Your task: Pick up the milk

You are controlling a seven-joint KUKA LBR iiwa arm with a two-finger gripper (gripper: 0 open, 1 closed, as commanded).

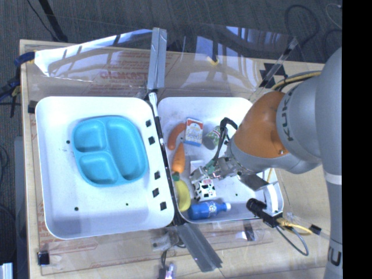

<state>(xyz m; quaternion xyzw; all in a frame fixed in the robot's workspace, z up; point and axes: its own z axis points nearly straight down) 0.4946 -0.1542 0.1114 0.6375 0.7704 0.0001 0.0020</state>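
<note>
Milk (194, 131): small carton, red top, in the right bin (174, 106) toward its far side, between a hot dog (174, 135) and a green-capped item (211, 136); apart from the hand.
Hand (210, 172): low in the right bin's middle, just above a black-and-white patterned cube (204, 187); open or clenched, cannot tell.
Arm (273, 135): orange band over the bin's right half.
Right bin, near side: carrot (179, 158), banana (183, 195), blue bottle (207, 209) lying flat.
Left bin (52, 202): blue divided tray (108, 150), middle.
Desk (87, 254): both bins side by side.
</note>
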